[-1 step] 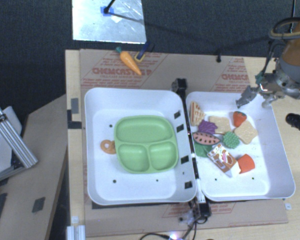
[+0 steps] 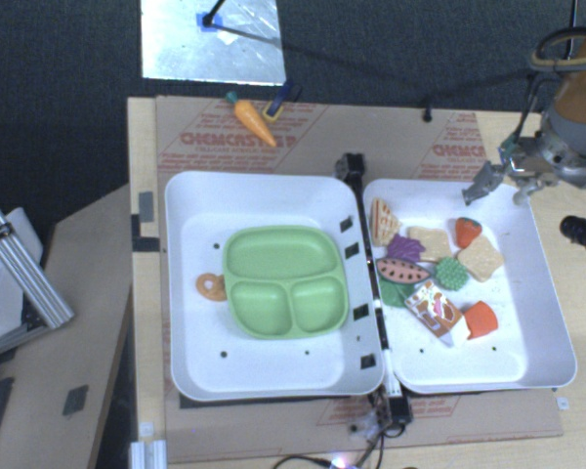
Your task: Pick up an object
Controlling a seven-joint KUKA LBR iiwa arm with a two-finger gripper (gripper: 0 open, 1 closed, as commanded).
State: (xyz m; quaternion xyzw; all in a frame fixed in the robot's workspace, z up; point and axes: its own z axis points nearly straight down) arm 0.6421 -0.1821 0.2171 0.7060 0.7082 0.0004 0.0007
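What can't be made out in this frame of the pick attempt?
- Two-finger gripper, camera view: small and blurred above the right white bin's far rim, so whether it grips anything is unclear.
- Grey arm: cut off by the right edge.
- Dark green toy: mostly hidden under the watermelon slice.

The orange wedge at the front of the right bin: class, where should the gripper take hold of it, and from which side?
Probably across the orange wedge's two long flat faces, coming straight down from above. It lies at the pile's edge, with open bin floor on its near and right sides; the printed box crowds its left.
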